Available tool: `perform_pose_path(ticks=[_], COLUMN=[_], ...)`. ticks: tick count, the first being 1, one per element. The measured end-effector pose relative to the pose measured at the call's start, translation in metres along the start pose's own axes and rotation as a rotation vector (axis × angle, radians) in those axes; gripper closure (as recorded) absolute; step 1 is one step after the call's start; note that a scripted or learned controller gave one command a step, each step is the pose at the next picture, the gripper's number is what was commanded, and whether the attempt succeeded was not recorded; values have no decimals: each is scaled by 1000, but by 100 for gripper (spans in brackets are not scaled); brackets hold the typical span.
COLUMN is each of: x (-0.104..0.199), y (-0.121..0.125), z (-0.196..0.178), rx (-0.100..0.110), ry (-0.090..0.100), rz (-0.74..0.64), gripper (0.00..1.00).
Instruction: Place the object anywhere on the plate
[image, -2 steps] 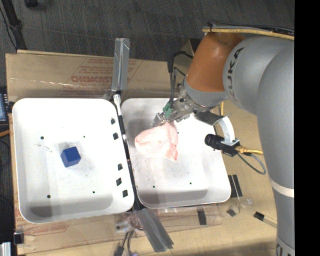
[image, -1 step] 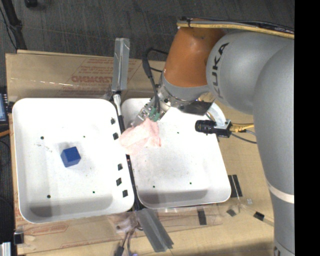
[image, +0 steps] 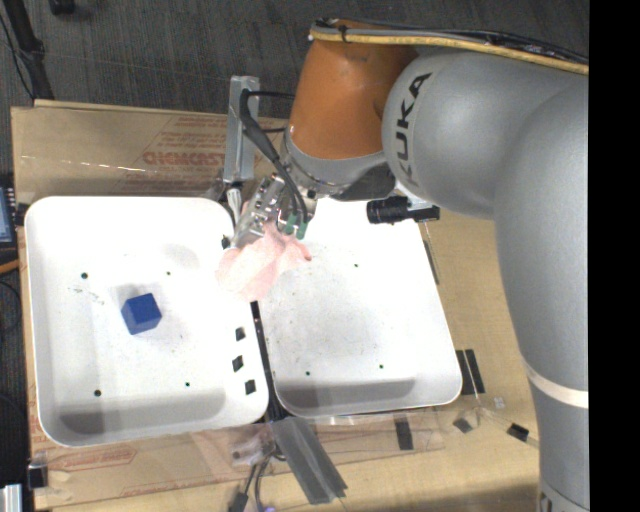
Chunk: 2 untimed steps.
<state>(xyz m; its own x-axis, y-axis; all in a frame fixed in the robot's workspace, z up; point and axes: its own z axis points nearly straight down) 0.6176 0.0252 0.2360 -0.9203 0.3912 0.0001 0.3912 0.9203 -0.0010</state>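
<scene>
End effector (image: 268, 215) over bins' divider, grip state unclear; blurred pink object (image: 262, 265) beneath.

The two bins (image: 60, 300) were white, dotted with small dark specks. A blue cube (image: 142, 312) sat in the left of the frame. A pale pink plate (image: 258, 268) showed near the centre. The arm (image: 480, 140) was grey with an orange band (image: 340, 95). The worktop (image: 120, 150) was tan cardboard with red print.

hand (image: 268, 215) over pink object (image: 262, 264), blue cube (image: 142, 312) in left bin (image: 60, 225)
</scene>
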Motion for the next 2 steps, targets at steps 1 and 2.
perform_pose_path(ticks=[1, 2], x=[4, 24], y=[56, 105], z=[6, 5], rx=[-1, 0], ry=[0, -1], rz=[-403, -412], gripper=[100, 100])
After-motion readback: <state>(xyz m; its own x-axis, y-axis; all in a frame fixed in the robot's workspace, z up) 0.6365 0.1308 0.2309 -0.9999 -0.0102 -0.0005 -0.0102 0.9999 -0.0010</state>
